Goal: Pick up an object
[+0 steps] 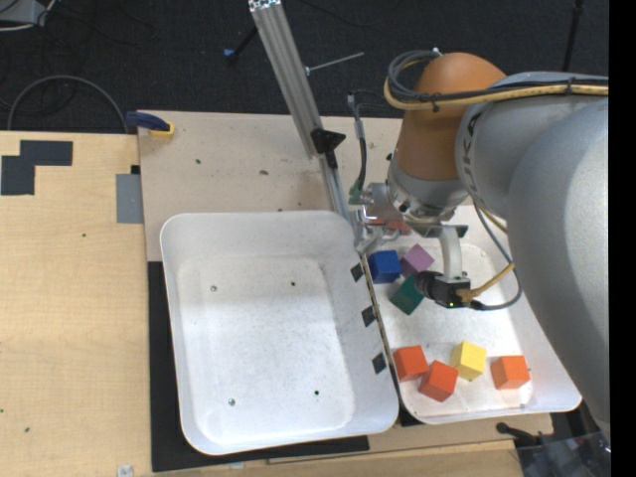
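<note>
Seven small blocks lie in the right bin: a blue cube, a purple cube and a green cube clustered at its far end just below the gripper, and four more in orange, red and yellow near its front edge. Nothing shows in its grasp, and whether it is spread or closed I cannot tell, so the step in hand looks like the approach over the far cluster. Next it likely must line up on one cube, perhaps the blue, which sits close to the bin wall and its neighbours, then descend squarely
</note>
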You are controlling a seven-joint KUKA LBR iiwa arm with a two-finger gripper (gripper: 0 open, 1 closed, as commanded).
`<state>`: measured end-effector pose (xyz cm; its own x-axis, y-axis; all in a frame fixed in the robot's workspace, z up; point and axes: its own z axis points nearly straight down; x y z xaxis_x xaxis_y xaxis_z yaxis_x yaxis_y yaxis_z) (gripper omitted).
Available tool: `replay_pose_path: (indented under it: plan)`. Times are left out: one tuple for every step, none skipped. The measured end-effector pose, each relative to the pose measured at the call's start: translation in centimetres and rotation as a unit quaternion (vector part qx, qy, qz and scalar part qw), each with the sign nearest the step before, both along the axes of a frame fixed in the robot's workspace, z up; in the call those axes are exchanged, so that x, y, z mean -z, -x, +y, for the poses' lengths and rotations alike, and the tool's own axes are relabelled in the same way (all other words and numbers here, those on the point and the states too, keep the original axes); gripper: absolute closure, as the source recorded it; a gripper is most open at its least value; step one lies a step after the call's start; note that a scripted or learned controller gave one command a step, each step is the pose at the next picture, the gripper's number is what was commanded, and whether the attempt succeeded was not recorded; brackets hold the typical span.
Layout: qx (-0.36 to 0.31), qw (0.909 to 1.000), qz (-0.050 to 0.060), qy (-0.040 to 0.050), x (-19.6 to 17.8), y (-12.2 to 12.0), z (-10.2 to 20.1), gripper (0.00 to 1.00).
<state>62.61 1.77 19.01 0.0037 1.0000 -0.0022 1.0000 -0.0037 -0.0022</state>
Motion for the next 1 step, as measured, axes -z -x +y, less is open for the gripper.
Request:
replay_pose_path:
  plan:
    - [0.002,1.0000,0.003,0.0003,9.07,2.74,-14.12,1.00]
